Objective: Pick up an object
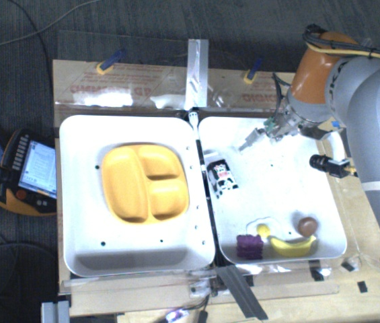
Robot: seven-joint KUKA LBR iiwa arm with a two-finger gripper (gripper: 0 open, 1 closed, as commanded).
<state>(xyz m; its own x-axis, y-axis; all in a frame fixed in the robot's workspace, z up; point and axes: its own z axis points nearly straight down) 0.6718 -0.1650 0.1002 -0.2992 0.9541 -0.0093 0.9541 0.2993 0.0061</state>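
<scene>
In the right bin (324,200) lie a small black-and-white patterned object (221,176) near the left wall, a purple block (249,246), a yellow banana (292,246) and a brown ball (307,225) along the front edge. My gripper (252,140) hangs over the bin's far part, pointing down and left. It is well apart from all these objects, and nothing shows in it. The grey arm with its orange band (314,73) reaches in from the upper right.
The left bin (82,247) holds a yellow divided plate (146,182). A metal divider (197,73) stands behind the seam between the bins. A handheld pendant (28,173) lies off the bench at the left. A black fitting (329,164) sticks over the right bin's right rim.
</scene>
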